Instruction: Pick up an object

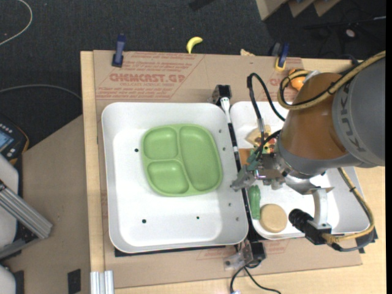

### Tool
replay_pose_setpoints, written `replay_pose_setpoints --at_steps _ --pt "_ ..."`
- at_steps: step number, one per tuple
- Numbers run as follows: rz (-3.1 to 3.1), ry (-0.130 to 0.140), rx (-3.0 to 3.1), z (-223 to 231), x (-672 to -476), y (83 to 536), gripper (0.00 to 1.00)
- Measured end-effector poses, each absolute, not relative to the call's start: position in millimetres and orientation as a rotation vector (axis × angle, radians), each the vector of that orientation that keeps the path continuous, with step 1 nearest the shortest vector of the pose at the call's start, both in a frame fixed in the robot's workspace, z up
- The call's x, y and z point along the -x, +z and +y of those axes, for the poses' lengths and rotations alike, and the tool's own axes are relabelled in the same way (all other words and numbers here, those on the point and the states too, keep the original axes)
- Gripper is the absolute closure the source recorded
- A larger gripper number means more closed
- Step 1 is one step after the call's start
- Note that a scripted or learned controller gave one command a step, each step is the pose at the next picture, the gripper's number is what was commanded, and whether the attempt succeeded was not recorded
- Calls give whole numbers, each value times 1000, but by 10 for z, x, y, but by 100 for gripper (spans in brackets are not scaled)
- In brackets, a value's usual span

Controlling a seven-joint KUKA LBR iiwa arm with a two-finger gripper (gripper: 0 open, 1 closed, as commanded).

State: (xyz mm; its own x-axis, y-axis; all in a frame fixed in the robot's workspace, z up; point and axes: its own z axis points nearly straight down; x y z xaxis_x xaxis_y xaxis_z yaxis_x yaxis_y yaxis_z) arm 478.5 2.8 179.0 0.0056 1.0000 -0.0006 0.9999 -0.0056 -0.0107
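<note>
Seemingly poised to grasp, the jaws (250, 175) hover above a slim green object (254, 201) beside a round tan disc (274, 218) in the right white bin (349, 216); their opening cannot be told, so a straight, centred descent seems wise.

Robotics lab: clamped bench (153, 78), white bins (122, 225), loose cables (15, 8).

A brown bench (153, 78) bears two white bins (122, 164) side by side.

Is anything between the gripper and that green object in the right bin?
Nothing visible. The gripper sits just above the green object near the right bin's left wall. The round tan object lies beside it, not between them.
</note>
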Motion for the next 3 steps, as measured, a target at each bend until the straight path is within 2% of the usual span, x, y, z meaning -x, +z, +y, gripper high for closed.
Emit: replay_pose_setpoints --at_steps 1,2,3 --pt "-2221 -2 2224 53 -4811 1949 100" --pt "-2235 -25 2227 169 -4953 3824 100" --pt "-2222 -5 2227 -70 -4794 3945 100"
